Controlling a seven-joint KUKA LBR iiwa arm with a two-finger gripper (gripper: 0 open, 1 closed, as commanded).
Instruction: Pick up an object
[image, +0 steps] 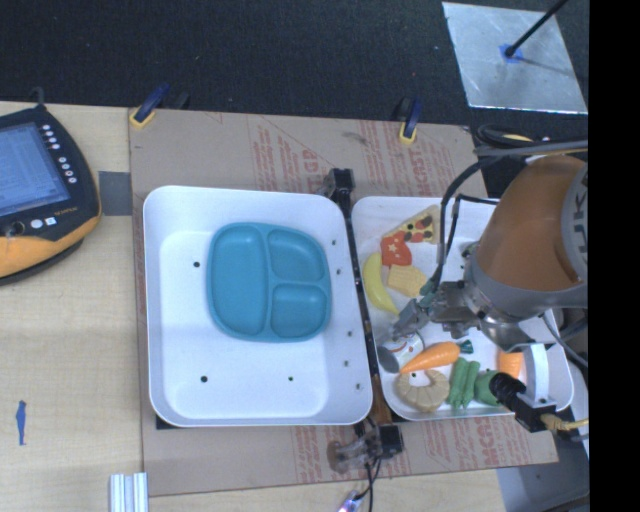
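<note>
**Gripper low in right bin, over toy food**

The two-finger metal gripper (408, 322) sits low in the shallow white right bin (372, 215), reaching in from the grey arm with the orange band (535, 235). Whether its fingers stand apart or together I cannot tell; nothing is seen clamped between them.

Around the tool: a yellow banana-shaped toy (377, 284) just to its left, a pale yellow wedge-shaped block (407, 281) just above, a red block (397, 252) beyond that, and a printed pizza-slice piece (420, 230) near the bin's far wall. Below the tool lie an orange plastic carrot (434, 356), a tan ring-shaped toy (421, 390) and a green bean-pod toy (463, 384).

The shallow white left bin (170, 300) holds a teal plastic plate with three compartments (268, 281), lying flat and well apart from the gripper.

Both bins rest on a brown cardboard sheet (250, 155), held by blue-and-yellow clamps (147, 106) at its far edge, over a light wood bench (70, 350). An orange-rimmed control pendant with a screen (35, 190) lies at the bench's left. Dark carpet (250, 50) runs behind.
</note>
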